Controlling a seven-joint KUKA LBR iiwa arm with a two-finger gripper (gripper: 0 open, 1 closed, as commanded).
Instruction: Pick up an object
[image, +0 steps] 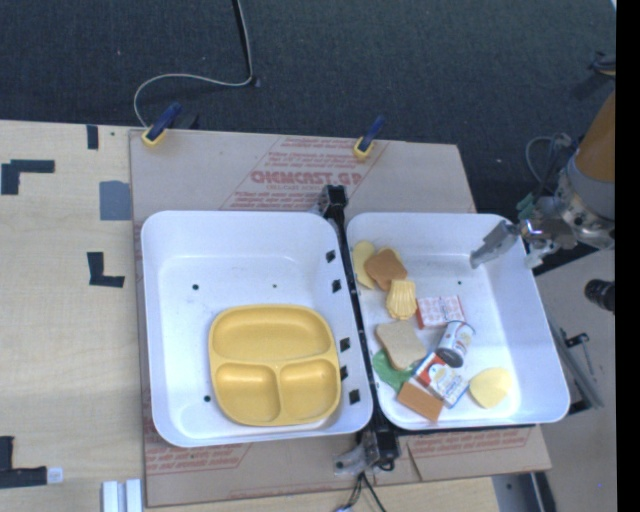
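Camera view: the arm (600, 160) enters from the right, its wrist over the right bin's (520, 300) upper right corner. The gripper (497, 243) hangs above the bin's upper right area, pointing left and down; one grey finger shows, and whether it is spread or closed cannot be told. Nothing is seen between the fingers.

The objects lie well apart from the gripper, down and left of it: a brown piece (384, 268), a ridged yellow piece (402, 298), a small box (439, 311), a can (453, 346), a bread slice (400, 344) and a yellow round piece (490, 386).

Bare white floor lies under the gripper. The left bin (240, 250) holds a yellow tray (275, 362) on the tabletop (60, 300).
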